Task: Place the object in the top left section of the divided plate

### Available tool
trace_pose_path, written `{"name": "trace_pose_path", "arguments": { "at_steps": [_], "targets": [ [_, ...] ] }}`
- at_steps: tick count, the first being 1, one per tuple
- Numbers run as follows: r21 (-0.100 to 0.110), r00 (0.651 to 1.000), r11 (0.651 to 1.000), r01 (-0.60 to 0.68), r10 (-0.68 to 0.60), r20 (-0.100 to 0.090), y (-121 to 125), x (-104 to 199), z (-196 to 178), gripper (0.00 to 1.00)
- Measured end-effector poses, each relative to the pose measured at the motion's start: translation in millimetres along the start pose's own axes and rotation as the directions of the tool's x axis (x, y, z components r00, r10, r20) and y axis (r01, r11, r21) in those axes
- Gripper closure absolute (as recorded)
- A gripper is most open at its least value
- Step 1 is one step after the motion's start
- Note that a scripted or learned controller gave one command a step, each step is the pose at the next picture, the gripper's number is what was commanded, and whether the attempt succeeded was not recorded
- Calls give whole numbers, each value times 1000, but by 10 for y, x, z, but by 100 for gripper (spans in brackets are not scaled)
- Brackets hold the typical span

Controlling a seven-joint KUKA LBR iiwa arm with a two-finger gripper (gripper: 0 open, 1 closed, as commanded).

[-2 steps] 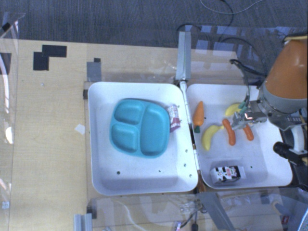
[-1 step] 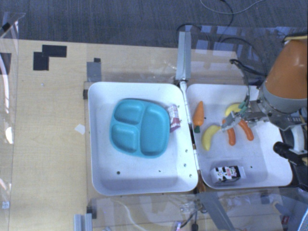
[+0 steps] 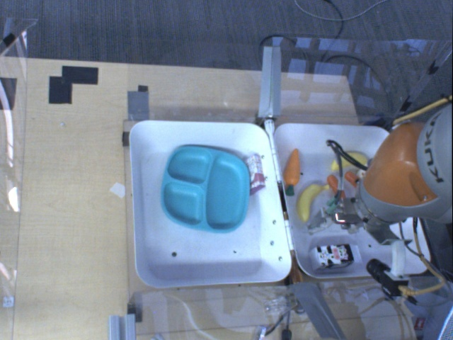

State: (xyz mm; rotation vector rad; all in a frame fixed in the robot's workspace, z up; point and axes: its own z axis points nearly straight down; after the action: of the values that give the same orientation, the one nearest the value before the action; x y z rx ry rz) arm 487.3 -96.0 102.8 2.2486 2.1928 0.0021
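The arm's gripper (image 3: 338,214), its grip impossible to judge, hangs low over the right bin (image 3: 306,261) beside a banana (image 3: 307,198), apparently picking for the blue plate (image 3: 207,188).

One camera is fixed high above the bench (image 3: 71,190), looking down at a slant from some way off. It takes in both white bins (image 3: 205,261) side by side, with dark floor (image 3: 177,13) beyond the bench's far edge.
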Motion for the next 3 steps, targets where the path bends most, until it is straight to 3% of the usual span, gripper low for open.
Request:
{"name": "trace_pose_path", "arguments": {
  "at_steps": [1, 2, 3],
  "targets": [
    [-5, 1000, 1000, 2, -2, 0, 21, 9, -109, 100],
    [-6, 967, 966, 257, -257, 3, 931, -161, -248, 100],
    [-4, 958, 958, 286, -286, 1, 180, 525, -825, 100]
  ]
}}
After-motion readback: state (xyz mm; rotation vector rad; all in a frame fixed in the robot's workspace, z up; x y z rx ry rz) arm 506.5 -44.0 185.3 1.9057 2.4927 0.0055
